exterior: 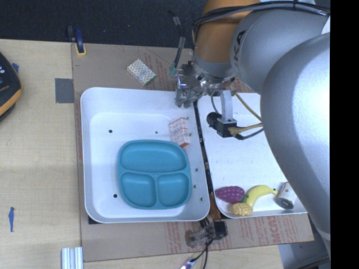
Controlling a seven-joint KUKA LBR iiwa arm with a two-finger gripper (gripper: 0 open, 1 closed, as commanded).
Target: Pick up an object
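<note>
Arm reaching in from the right
Grey arm (291, 94) bends leftward, orange band above the wrist, gripper (184, 97) pointing down

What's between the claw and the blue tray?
In the camera view, a small red-and-white packet lies on the left bin's floor, between the claw above and the blue tray below.

Small red-and-white packet (180, 131) lies by left bin's right wall, near tray
</note>
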